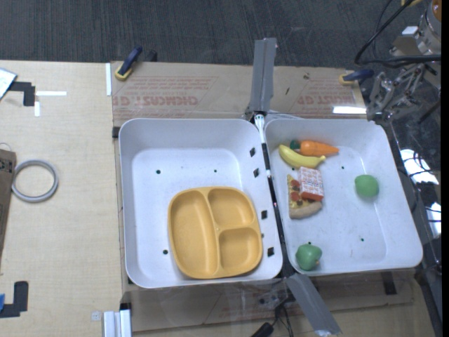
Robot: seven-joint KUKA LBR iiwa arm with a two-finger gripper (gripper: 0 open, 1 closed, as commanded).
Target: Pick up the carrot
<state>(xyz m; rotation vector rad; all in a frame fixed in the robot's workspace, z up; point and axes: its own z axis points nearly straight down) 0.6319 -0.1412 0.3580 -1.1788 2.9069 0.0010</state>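
The orange carrot (318,147) with a small green top lies in the right bin (393,258), near its far wall, pointing left to right. It touches the upper end of a yellow banana (300,157). My gripper (390,97) hangs at the upper right, above the right bin's far right corner and well off to the right of the carrot. Nothing shows in it.
A pizza slice toy (306,192) lies just below the banana. A green ball (366,185) and a green vegetable (308,256) share that bin. The left bin (140,188) holds a yellow divided plate (214,230). A tape roll (31,180) rests on the bench at left.
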